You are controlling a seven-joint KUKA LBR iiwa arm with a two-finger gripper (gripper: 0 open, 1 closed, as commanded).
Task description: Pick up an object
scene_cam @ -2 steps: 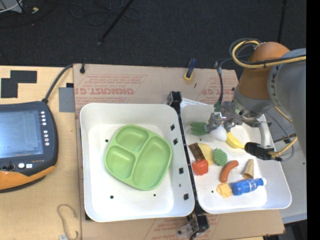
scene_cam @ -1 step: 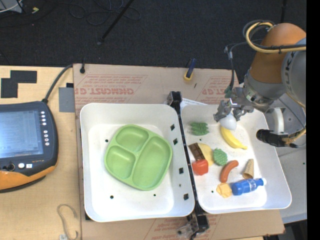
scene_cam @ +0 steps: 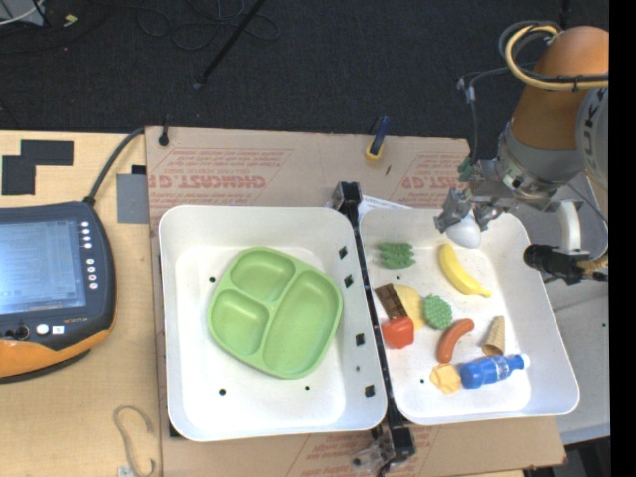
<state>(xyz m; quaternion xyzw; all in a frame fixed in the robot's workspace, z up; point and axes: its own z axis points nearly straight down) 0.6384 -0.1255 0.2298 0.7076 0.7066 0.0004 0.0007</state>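
Observation:
My gripper [scene_cam: 465, 217] hangs over the far edge of the right bin [scene_cam: 552, 366], with the orange-banded arm behind it. A small white rounded object [scene_cam: 463, 233] sits between its fingertips, lifted clear of the bin floor. In the bin below lie a yellow banana [scene_cam: 463, 270], a green leafy piece [scene_cam: 397, 255], a bumpy green piece [scene_cam: 437, 311], a red sausage [scene_cam: 455, 339], an ice-cream cone [scene_cam: 494, 335], a blue bottle [scene_cam: 489, 370], a small yellow piece [scene_cam: 446, 378], and a red block [scene_cam: 398, 332] under a brown bar [scene_cam: 390, 301].
The left bin [scene_cam: 189, 366] holds a green divided plate [scene_cam: 276, 311]. A black divider [scene_cam: 360, 296] runs between the bins. A tablet-like pendant [scene_cam: 50, 276] lies at the left on the bench. A black fitting [scene_cam: 556, 260] juts in at the right bin's right rim.

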